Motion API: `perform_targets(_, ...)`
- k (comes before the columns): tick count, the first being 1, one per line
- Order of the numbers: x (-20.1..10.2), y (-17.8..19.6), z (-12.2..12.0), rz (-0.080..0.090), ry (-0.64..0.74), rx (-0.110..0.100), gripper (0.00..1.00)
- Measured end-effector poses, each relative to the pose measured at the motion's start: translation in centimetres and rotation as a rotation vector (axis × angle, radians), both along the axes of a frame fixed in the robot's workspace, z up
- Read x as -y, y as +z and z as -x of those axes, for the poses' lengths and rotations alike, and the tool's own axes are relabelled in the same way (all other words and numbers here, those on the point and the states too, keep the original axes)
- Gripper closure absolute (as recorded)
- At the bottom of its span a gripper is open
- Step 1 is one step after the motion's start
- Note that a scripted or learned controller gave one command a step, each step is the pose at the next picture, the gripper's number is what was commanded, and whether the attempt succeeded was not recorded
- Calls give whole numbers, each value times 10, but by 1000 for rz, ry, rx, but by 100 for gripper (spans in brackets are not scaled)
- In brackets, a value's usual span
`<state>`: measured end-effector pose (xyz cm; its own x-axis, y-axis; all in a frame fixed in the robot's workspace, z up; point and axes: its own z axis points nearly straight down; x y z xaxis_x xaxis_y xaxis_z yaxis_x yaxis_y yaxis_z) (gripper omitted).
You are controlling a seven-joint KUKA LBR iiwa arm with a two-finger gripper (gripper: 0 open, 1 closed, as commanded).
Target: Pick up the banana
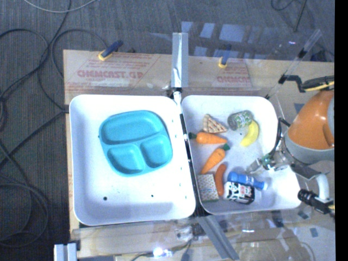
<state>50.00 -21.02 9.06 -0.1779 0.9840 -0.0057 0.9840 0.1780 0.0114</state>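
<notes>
Your arm comes in from the right, orange band over the right bin's (270, 106) edge, wrist angled down-left. The gripper (260, 164) hangs low over the bin floor; can't tell its state. The banana (250, 133) lies apart from it, beside the silver can (240, 119).
</notes>
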Motion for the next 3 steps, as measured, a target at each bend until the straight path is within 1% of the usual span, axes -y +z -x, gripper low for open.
perform_targets(1, -2, -1, -1, -2, 4, -1, 0)
perform_targets(2, 8, 21, -115, -2, 200, -11, 0)
perform_targets(3, 5, -3, -116, -9, 171, -6, 0)
